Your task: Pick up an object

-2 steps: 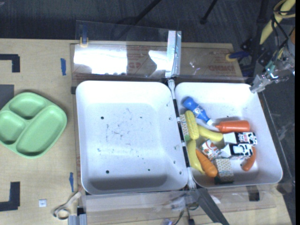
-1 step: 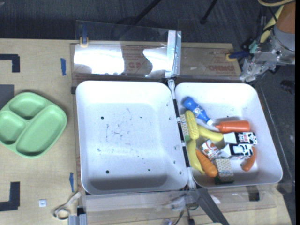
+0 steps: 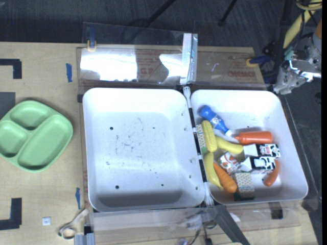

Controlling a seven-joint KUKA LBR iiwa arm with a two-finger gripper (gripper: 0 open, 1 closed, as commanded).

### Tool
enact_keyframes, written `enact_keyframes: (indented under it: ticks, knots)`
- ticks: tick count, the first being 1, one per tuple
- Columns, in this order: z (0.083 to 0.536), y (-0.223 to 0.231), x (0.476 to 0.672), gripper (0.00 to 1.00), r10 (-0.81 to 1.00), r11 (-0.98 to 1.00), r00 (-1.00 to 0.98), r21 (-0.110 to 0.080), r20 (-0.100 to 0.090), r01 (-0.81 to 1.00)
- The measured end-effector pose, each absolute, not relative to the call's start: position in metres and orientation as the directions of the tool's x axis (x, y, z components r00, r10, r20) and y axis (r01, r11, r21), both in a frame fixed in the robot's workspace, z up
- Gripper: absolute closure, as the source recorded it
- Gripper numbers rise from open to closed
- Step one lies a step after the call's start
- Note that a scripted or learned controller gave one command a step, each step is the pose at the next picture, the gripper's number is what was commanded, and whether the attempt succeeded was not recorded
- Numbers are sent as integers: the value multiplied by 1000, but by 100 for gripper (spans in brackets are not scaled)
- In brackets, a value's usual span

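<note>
White Bins, Toys Heaped Lower Right, Arm Parked High

White plastic, two shallow bins side by side on the wooden tabletop (image 3: pixel 41 65). Left bin (image 3: pixel 97 103) bare apart from scuffs and a few dark specks. Right bin (image 3: pixel 271 106) carries the whole load, bunched against its left wall and lower half, likely tipped in as a heap rather than laid out.

Contents, touching or overlapping:
- blue bottle (image 3: pixel 210 117), upper end of the heap, long axis slanting from upper left to lower right.
- corn cob (image 3: pixel 208 135), beside the dividing wall, long axis running up and down the frame.
- orange-red sausage (image 3: pixel 254 136), long axis nearly level, pointing left to right.
- banana (image 3: pixel 228 146), curved, lying across under the sausage.
- carrot (image 3: pixel 225 177), slanting upper left to lower right, thin end toward the bottom of the frame.
- black-and-white cartons (image 3: pixel 261 157), jumbled mid-heap.

No object singled out yet; the sausage lies on top with clear room above it, so it looks the easiest grab.

Tool (image 3: pixel 292 78) sits at the upper right of the frame, outside the right bin's far corner, well apart from the heap. Cannot tell how it is set; it carries nothing I can see.

Green divided plate (image 3: pixel 33 136) at far left, away from the work.
</note>
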State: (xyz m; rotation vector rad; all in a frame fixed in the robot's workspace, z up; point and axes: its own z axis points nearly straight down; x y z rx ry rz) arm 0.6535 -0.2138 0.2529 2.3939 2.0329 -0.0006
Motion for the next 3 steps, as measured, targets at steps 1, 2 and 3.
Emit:
enact_keyframes:
  ticks: [1, 2, 3]
  knots:
    - [252, -201, 668, 100, 927, -375, 375, 4, -1, 927]
    - [251, -199, 667, 100, 670, -743, 743, 2, 0, 670]
    - [268, -219, 651, 100, 580, -814, 814, 2, 0, 580]
